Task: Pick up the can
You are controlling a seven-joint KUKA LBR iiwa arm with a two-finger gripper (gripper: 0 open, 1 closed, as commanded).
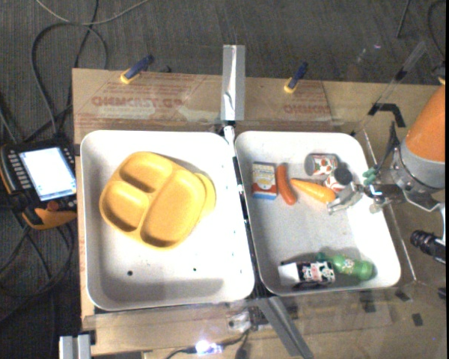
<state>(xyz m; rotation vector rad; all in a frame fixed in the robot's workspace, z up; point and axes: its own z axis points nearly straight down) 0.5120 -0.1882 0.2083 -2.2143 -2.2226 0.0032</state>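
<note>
Across the surface, two white bins [165, 294] sat side by side — the left one bearing a yellow tray [157, 198]. At the right bin's two o'clock lay the can [321, 164]; the gripper [344, 193], fingers spread and empty, hovered just beside it. Centring over the can before closing looked wise — a carrot [314, 191] crowded it.

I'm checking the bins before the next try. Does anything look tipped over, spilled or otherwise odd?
Nothing looks spilled or broken. The can lies on its side in the right bin, touching the carrot, with the gripper close beside it. The green bottle also lies flat near the front wall. The yellow tray sits slightly askew in the left bin.
</note>
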